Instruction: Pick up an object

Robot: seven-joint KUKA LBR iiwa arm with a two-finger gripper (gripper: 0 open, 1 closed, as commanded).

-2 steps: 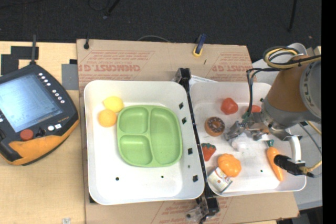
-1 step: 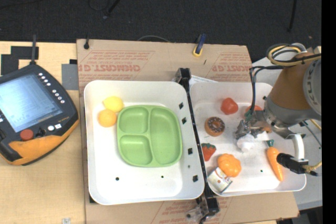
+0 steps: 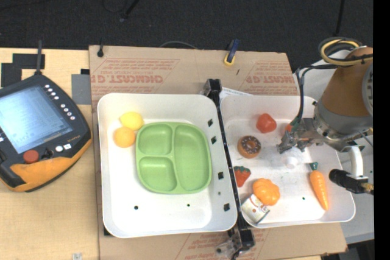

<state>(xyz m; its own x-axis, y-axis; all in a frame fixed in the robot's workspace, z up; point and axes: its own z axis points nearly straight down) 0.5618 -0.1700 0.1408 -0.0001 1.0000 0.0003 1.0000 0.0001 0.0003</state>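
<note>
Judging by looks: small, light, stiff plastic toy food, smooth and apt to slip, best taken across the middle. Lay in the right bin (image 3: 341, 213), largest to smallest: orange pumpkin (image 3: 266, 191), carrot (image 3: 319, 188), donut (image 3: 249, 145), tomato (image 3: 265, 123), strawberry (image 3: 242, 175). Hovered low right of the donut: pincer (image 3: 292, 142), spread impossible to tell. Crowded the pumpkin: a small can (image 3: 255, 209). Sat well apart in the left bin (image 3: 116, 204): green tray (image 3: 173, 157), two yellow fruits (image 3: 127, 129).

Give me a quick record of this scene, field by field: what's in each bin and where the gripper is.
left bin: green divided plate, lemon, orange fruit
right bin: tomato, donut, strawberry, small pumpkin, can, carrot
gripper: over right bin, between tomato and carrot
held object: none visible
</note>
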